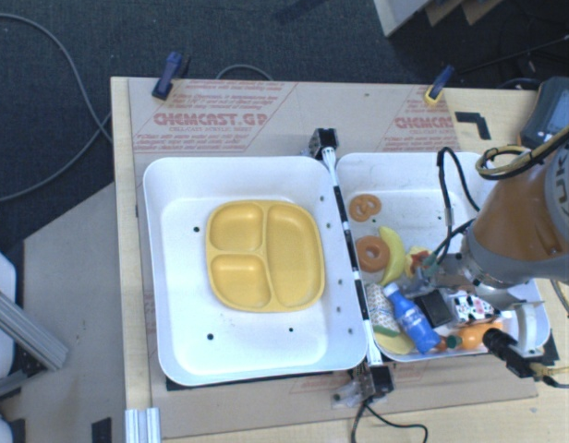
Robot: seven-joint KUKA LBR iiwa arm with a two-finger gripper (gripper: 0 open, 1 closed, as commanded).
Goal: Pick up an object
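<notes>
Gripper [439, 289] hung low over the clutter in the right bin [409, 169], near the surface's front right corner — open or closed, I couldn't tell. Blue bottle [413, 319], banana [393, 250] and donut [371, 251] were packed tight together; a grab there could nudge neighbours and slip off.
</notes>
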